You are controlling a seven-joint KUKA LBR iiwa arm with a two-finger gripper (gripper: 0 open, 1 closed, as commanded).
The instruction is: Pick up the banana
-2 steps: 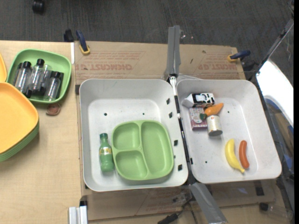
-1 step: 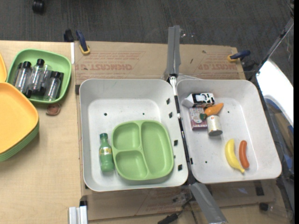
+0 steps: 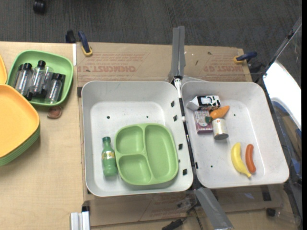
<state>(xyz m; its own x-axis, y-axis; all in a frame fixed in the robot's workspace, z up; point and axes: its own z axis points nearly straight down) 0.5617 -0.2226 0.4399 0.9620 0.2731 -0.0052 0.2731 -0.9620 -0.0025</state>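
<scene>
Camera view: I see the banana [image 3: 238, 160] lying in the right bin [image 3: 268, 176], near its front edge, just beside a red sausage [image 3: 250, 158]; I cannot tell the gripper's state.

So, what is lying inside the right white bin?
In the right bin: banana beside a red sausage, a carrot, a small can, a black-and-white packet. A pink box is partly covered.

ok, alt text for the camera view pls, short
A yellow banana lies beside a red sausage at the near right of the right white bin, with a carrot, a small can and cartons further back. The left bin holds a green divided tray and a green bottle.
</scene>
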